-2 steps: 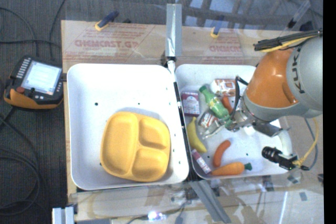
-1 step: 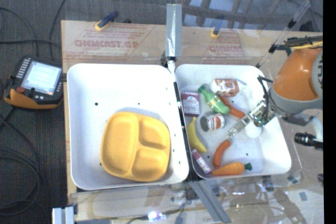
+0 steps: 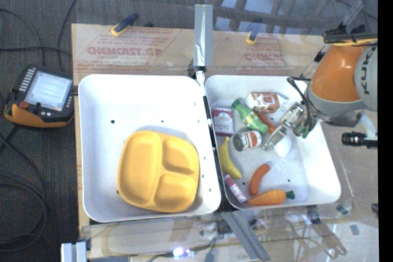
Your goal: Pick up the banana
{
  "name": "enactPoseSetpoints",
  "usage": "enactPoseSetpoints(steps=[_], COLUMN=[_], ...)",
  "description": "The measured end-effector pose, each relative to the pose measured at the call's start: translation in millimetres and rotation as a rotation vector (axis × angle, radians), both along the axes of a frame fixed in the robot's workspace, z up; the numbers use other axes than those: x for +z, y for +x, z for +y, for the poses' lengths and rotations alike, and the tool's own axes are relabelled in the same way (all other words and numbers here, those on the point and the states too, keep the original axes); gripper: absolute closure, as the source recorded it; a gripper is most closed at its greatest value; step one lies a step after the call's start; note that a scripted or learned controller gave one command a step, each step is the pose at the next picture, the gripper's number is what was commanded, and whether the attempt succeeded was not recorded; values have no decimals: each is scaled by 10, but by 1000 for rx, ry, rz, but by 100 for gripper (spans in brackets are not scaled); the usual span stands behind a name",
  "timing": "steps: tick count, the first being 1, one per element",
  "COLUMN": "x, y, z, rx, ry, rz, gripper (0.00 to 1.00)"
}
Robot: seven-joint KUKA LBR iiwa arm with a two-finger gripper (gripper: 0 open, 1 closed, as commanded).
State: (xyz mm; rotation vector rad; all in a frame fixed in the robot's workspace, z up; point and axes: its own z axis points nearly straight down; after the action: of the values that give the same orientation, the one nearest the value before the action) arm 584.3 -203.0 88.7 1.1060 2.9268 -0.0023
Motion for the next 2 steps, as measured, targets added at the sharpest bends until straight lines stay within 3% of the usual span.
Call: enactPoseSetpoints(steps=[1, 2], x=[3, 20], y=[-658, -897], z=[524, 1024], rx=[65, 173], ry=[2, -7], rz=[2, -11], gripper=[0, 0])
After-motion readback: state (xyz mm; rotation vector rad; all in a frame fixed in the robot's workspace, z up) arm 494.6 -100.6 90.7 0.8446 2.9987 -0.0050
